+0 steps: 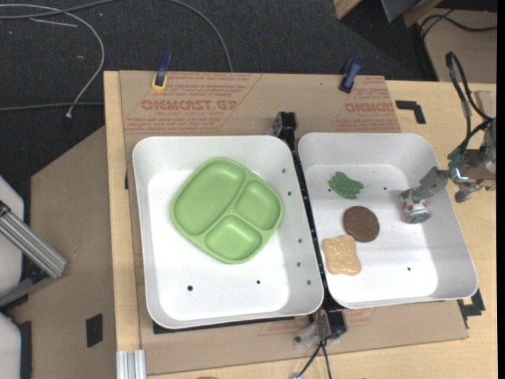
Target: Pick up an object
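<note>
The right bin (442, 287) holds three small things that look like toy food: a brown disc (361, 223), a tan cracker-like piece (342, 255) and a green leafy sprig (345, 184). All three lie to the left of the end effector (413, 208) as the camera sees it. The disc is the closest, the cracker sits beyond it and nearer the front wall, and the sprig lies toward the back wall. The disc and cracker are just beside each other; the sprig is apart from both.

My judgement is that each is light and fairly stiff, probably smooth plastic or rubber, so weight is no concern but slip is. The disc and cracker lie flat and thin against the bin floor, leaving little edge to catch; they would best be taken across their narrow width, pinching the rim. The sprig looks lumpier and taller, with an uneven outline, so it may offer the easier hold across its middle.

The end effector is low in the right bin, near its right wall, with its tip at or close to the floor. Nothing is seen between its tips, and it stands clear of all three toys. Whether it is spread or pressed together cannot be told at this size.

The left bin (158, 290), well beyond the toys, carries a green divided plate (227, 209).
</note>
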You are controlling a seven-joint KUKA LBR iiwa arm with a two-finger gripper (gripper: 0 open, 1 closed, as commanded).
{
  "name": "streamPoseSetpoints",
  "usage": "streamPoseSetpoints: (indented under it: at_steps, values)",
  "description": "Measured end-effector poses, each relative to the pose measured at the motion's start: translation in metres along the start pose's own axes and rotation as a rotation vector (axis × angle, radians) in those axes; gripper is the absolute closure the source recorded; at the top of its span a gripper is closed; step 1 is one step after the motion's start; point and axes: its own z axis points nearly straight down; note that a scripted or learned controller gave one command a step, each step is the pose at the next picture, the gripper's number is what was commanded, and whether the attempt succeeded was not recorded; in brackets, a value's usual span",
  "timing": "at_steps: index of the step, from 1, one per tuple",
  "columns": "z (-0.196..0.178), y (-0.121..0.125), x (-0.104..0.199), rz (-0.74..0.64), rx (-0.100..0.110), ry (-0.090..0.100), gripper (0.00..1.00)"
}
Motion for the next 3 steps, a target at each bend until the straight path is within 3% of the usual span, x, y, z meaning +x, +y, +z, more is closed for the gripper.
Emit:
streamPoseSetpoints:
  at_steps: [3]
  values:
    - [0.141, -0.011, 0.005, 0.001, 0.005, 0.003, 0.00]
